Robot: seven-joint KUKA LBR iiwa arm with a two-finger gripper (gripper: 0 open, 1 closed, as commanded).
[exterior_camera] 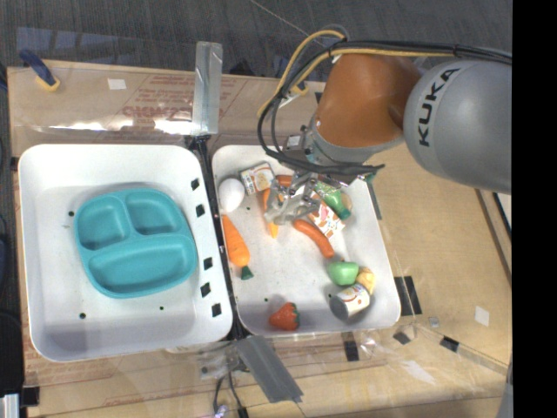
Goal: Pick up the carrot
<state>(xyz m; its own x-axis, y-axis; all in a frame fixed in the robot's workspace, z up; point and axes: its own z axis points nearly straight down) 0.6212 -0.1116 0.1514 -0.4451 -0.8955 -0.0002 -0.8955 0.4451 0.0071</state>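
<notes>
1. Brown cardboard and clear plastic sheeting are covering the worktop point(435, 233), which is carrying two shallow white bins side by side.
2. Sitting in the left bin point(35, 233) is a teal divided plate point(135, 242).
3. Holding a scatter of toy food is the right bin point(287, 281): a white egg point(231, 193), a small can point(258, 179), a red sausage-like piece point(315, 237), a green pepper point(344, 273), a strawberry point(285, 316) and a second small tin point(351, 302).
4. Lying against the left wall of the right bin is the carrot point(236, 244), its orange body pointing up toward the egg and its green end pointing down toward the bin's middle.
5. Reaching in from the right, the grey arm with its orange band point(361, 98) is hanging over the upper part of the right bin.
6. Beneath the wrist, the gripper point(291, 200) is sitting low among the clutter near the can, close to the carrot but apart from it.
7. Whether the gripper is wide or narrow I cannot tell, since the metal parts are blending with the toys around them.
8. Judging from this, the pick is not yet done: the carrot is resting on the bin floor, nothing is visibly gripped, and the gripper looks to be needing a shift toward the left wall before closing and lifting.
</notes>
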